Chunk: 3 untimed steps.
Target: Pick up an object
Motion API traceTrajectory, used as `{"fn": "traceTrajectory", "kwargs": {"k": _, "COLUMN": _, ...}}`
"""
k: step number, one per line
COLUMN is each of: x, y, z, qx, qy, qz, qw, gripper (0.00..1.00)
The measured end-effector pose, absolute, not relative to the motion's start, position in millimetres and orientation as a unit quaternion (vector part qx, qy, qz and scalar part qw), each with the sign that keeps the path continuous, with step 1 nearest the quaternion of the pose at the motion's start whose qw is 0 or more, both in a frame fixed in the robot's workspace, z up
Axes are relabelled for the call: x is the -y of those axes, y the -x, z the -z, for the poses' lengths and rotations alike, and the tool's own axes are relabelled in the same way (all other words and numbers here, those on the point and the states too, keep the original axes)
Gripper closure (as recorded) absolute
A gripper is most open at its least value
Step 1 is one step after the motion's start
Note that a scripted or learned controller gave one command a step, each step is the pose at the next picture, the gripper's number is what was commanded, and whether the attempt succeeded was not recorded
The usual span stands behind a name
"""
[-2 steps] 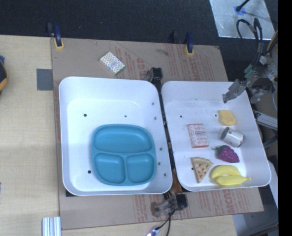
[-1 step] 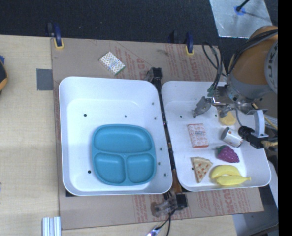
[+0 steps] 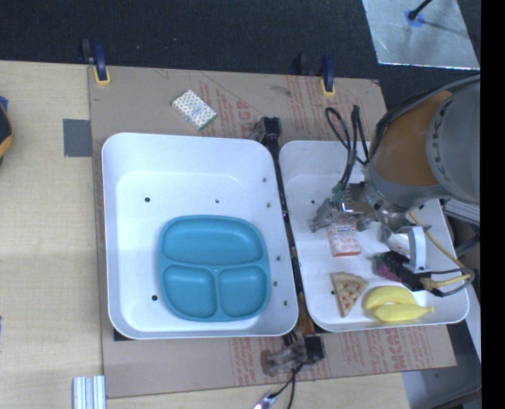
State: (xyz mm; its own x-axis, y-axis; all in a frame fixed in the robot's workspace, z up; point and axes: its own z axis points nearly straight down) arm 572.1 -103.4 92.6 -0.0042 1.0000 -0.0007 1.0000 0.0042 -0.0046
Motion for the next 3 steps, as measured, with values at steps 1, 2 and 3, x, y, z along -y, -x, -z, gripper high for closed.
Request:
{"fn": "traceTrajectory", "kwargs": {"k": 1, "x": 103.9, "y": -528.7, "z": -91.4, "qx": 0.709, "qy": 0.706, "qz": -0.0016, "qw": 0.001, "gripper": 0.0}}
{"fn": "traceTrajectory", "kwargs": {"k": 2, "x": 104.9, "y": -528.6, "z": -101.5, "qx": 0.709, "qy": 0.705, "qz": -0.0026, "qw": 0.002, "gripper": 1.0}}
{"fn": "traceTrajectory", "kwargs": {"k": 3, "x": 26.1, "y": -573.8, "z": -192.1, "qx": 0.709, "qy": 0.705, "qz": -0.0006, "qw": 0.001, "gripper": 1.0}}
